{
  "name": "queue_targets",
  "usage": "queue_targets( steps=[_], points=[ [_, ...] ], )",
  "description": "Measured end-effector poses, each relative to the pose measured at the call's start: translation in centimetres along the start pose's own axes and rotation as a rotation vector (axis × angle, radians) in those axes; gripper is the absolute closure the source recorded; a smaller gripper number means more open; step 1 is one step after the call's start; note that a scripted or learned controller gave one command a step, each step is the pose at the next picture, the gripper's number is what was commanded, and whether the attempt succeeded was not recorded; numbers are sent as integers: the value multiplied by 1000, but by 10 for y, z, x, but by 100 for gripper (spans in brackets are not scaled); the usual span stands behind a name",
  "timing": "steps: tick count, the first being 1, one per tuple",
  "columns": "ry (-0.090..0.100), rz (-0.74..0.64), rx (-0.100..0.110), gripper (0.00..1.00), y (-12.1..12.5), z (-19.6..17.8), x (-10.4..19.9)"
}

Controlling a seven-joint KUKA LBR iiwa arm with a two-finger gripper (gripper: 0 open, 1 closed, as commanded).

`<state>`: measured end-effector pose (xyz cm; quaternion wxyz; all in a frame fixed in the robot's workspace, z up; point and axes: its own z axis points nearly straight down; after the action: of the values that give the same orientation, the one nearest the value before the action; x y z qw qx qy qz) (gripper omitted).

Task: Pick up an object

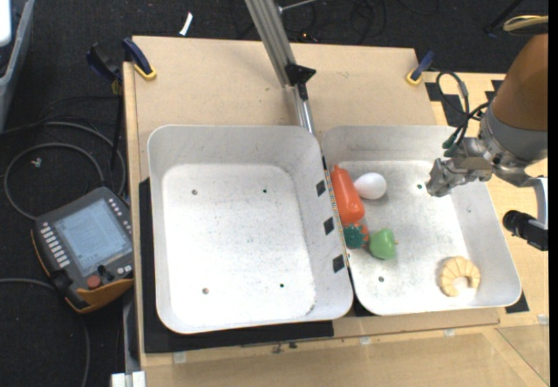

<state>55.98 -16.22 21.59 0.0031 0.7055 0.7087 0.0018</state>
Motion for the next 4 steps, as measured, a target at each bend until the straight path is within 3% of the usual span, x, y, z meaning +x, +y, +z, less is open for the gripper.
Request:
queue_targets(
  steps=[1, 4],
  points=[
    [1, 1, 4, 100, 1, -13, 0],
    [4, -5, 5, 100, 5, -22, 173]
  ],
)
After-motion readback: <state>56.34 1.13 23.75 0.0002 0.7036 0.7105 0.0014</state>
